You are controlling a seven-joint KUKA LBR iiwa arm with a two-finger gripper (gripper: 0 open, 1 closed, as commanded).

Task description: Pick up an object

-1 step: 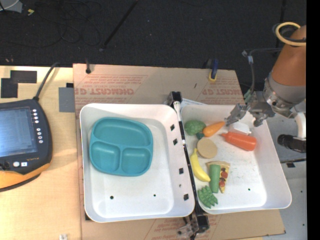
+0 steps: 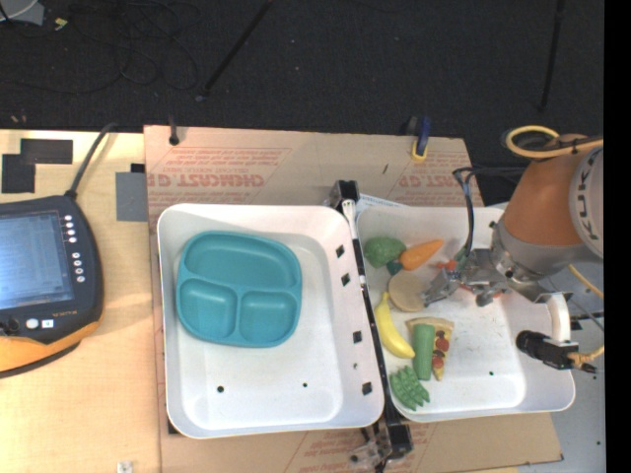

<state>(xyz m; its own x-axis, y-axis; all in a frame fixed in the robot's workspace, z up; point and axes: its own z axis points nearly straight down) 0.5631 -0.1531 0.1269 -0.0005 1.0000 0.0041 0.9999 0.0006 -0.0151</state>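
Observation:
My gripper (image 2: pixel 446 284) reaches in from the right and hangs low in the right bin (image 2: pixel 493 387), open, with nothing between its fingers. Its tips are just right of a tan round disc (image 2: pixel 404 292). An orange carrot (image 2: pixel 423 254) and a green vegetable (image 2: pixel 383 252) lie beyond the disc toward the back. In front of the disc lie a yellow banana (image 2: pixel 393 332), a pizza slice (image 2: pixel 440 341) with a green pickle (image 2: pixel 423 350) across it, and a green leafy piece (image 2: pixel 410 389).
The left bin (image 2: pixel 256 402) holds a teal divided plate (image 2: pixel 239 289). A black divider (image 2: pixel 362 304) runs between the bins. A tablet-like pendant (image 2: pixel 39 264) lies on the bench at far left. Bare white floor shows in the right bin's front right.

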